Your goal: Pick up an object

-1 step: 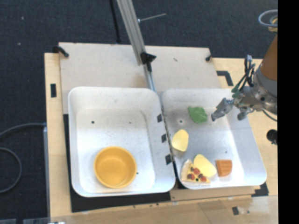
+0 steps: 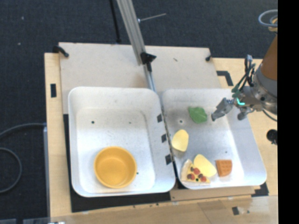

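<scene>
My gripper (image 2: 232, 112) hangs over the upper right part of the right bin (image 2: 256, 158), its two grey fingers spread apart with nothing between them. One finger (image 2: 220, 110) is just right of a green lump (image 2: 197, 114). Lower down in that bin lie a pale yellow piece (image 2: 180, 140) by the left wall, a yellow wedge (image 2: 204, 165), a flat pale piece with red dots (image 2: 194, 174) and an orange block (image 2: 224, 167). A yellow bowl (image 2: 115, 166) stands in the lower part of the left bin (image 2: 74, 101).
A slanted metal pole (image 2: 132, 24) runs from the top of the view down to the gap between the bins. The bench's cardboard top (image 2: 117, 64) lies behind both bins. Dark floor surrounds the bench.
</scene>
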Controlling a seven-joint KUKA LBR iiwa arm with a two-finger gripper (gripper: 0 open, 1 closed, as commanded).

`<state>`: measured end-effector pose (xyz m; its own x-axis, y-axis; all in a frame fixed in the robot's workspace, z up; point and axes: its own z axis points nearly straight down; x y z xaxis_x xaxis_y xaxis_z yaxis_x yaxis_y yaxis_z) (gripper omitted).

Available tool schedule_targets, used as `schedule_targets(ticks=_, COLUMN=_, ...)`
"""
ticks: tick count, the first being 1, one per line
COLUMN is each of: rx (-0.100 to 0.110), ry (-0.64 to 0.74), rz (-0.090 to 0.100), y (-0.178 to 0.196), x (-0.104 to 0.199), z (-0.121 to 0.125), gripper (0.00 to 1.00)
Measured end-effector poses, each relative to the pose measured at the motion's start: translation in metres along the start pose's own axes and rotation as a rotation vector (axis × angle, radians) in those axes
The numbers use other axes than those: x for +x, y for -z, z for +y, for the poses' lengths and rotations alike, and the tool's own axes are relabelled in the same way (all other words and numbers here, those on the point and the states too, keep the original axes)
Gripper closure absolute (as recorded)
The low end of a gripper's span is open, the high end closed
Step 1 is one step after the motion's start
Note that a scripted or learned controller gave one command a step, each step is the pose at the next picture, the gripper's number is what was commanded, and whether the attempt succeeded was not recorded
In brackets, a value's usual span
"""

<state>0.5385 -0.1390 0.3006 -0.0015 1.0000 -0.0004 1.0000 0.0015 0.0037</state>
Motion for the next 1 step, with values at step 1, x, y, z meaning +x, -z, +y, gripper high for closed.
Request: schedule_targets(ticks=1, rx=0.005, ry=-0.002, rz=-0.001, y=-0.0484, x=-0.0082, z=-0.0065, gripper=0.0)
